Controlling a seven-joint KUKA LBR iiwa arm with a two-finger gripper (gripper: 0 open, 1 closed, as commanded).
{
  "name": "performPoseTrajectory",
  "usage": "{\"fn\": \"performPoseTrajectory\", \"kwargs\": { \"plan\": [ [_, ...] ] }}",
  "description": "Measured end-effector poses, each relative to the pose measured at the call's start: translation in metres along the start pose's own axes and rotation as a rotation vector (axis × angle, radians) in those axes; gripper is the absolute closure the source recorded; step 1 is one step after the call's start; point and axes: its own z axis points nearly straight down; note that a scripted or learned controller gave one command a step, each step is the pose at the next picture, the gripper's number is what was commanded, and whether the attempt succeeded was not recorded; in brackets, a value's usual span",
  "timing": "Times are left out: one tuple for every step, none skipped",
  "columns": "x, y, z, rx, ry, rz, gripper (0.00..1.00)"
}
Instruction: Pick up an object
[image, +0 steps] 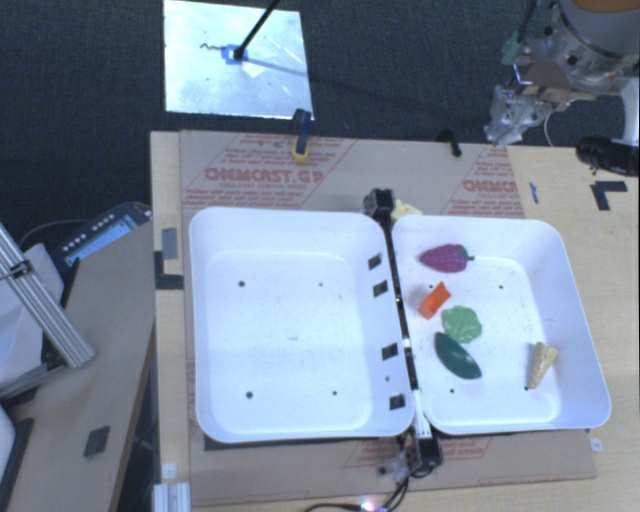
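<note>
Progress on the task appears to be at its start: no object is seen lifted, and all 5 small items lie in the right shallow white plastic bin. The grey arm's hand is seen at the far right, raised beyond the bin's far rim and well apart from every item; whether it is open or closed cannot be told.

A purple pepper-shaped toy lies toward the far side, an orange wedge-shaped block sits close to the wall shared with the left shallow white plastic bin, a light green crumpled piece and a dark green oval piece lie just beside each other, and a tan cone-shaped piece rests nearer the right wall.

Choosing, descending and grasping are judged to remain. Open room is widest around the tan cone and the purple toy; the orange block is crowded by the divider, and the 2 green pieces by each other.
</note>
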Motion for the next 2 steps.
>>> {"fn": "performPoseTrajectory", "kwargs": {
  "plan": [
    [-0.029,0.000,-0.013,0.000,0.000,0.000,1.00],
    [-0.069,0.000,-0.003,0.002,-0.002,0.002,1.00]
  ]
}}
